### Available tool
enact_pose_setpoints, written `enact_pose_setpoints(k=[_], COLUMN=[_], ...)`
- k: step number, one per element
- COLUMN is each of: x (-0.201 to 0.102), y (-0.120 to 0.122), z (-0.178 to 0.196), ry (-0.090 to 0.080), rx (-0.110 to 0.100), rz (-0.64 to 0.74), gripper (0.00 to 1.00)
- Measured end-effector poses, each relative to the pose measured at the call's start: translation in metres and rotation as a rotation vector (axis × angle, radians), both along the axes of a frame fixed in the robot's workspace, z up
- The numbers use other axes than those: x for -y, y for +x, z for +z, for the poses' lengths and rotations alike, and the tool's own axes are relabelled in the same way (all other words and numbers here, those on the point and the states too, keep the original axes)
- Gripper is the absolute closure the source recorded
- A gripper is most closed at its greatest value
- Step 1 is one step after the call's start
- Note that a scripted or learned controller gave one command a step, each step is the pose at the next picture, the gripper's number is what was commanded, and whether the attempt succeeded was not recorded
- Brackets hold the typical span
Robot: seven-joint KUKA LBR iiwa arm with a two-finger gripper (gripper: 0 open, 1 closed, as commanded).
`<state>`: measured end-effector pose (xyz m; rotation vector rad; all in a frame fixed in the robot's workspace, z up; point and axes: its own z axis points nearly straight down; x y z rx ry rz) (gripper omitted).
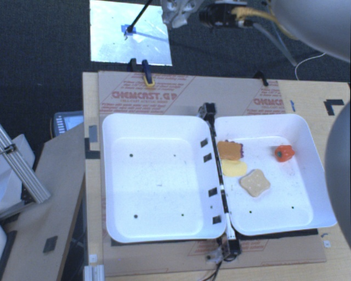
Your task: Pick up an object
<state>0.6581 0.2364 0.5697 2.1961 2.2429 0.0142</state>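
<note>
Four items in right bin [307,137] — toast [255,183], yellow slice [235,168], waffle [230,150], red pepper [284,153] — none picked yet; gripper [178,13] far above bins, jaw state unreadable; pre-approach step, next needs descent over one target, e.g. isolated pepper.

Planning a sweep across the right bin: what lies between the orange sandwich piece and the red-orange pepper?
In the camera view, bare white bin floor separates the orange sandwich piece and the red-orange pepper.

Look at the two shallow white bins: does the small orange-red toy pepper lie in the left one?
No: the small orange-red toy pepper lies in the right white bin, near its far right side.
</note>
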Motion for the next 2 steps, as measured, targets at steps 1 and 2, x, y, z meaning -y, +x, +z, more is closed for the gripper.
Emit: enact_pose_setpoints(k=[1, 2], x=[0.0, -0.001], y=[0.0, 0.0], z=[0.0, 0.011], ry=[0.0, 0.001], rx=[-0.001, 0.002], rz=[0.001, 0.005], gripper=[0.0, 1.0])
